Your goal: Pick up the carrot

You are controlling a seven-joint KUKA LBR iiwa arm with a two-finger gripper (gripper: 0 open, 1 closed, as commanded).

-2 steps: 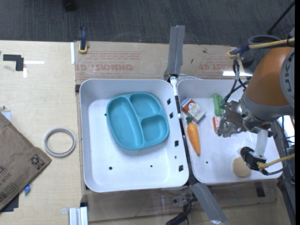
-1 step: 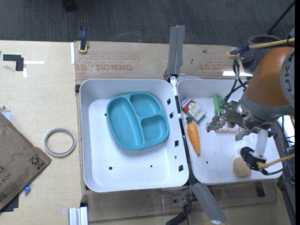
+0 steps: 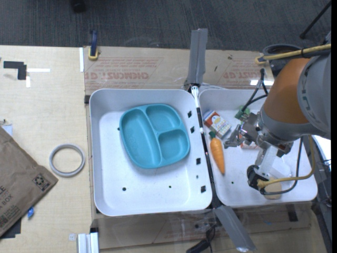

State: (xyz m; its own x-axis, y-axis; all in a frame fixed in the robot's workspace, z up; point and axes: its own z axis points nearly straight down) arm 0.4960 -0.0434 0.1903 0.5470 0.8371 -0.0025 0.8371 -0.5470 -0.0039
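Plainly, the carrot lay in the right bin, close against that bin's left wall, its thicker orange end toward twelve o'clock and its tip toward six o'clock. Nothing gripped it. At about twelve o'clock from the carrot, just beside its upper end, sat a small printed packet in red, white and orange. At three o'clock from the carrot, near but apart from it, hung the gripper, mounted under the arm, whose orange band and grey casing covered the bin's upper right part. Whether the gripper was spread or closed could not be told, since the arm's hardware crowded it. Below the wrist, at about five o'clock from the carrot, a black cable loop hung over a pale round object on the bin floor. At nine o'clock, past the shared wall, the left bin held a blue divided plate. Farther toward nine o'clock, on the bench, a roll of tape lay near a brown cardboard box.
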